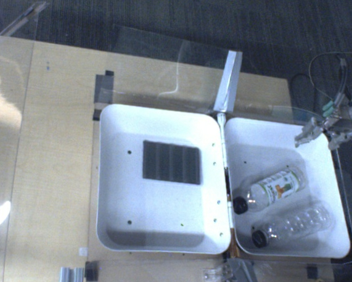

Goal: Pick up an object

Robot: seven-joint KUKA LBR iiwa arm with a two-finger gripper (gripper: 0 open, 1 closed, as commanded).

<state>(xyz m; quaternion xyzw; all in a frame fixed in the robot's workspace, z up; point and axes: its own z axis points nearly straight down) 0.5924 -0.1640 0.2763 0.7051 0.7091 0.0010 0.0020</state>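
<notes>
Two clear plastic bottles lie in the right bin (262, 145). The labelled bottle (274, 188) lies at a slant with its black cap toward the lower left. Just in front of it, the plain clear bottle (293, 226) lies near the bin's front wall, with its black cap also pointing left. My gripper (317, 140) hovers over the bin's far right corner, above and behind both bottles. Its fingers are spread open with nothing between them.
The left bin (113, 181) holds a flat dark ribbed rectangle (171, 163) on its floor. A metal post (229, 80) and clear panels rise behind the bins. Cables (332, 65) hang at the upper right near the arm.
</notes>
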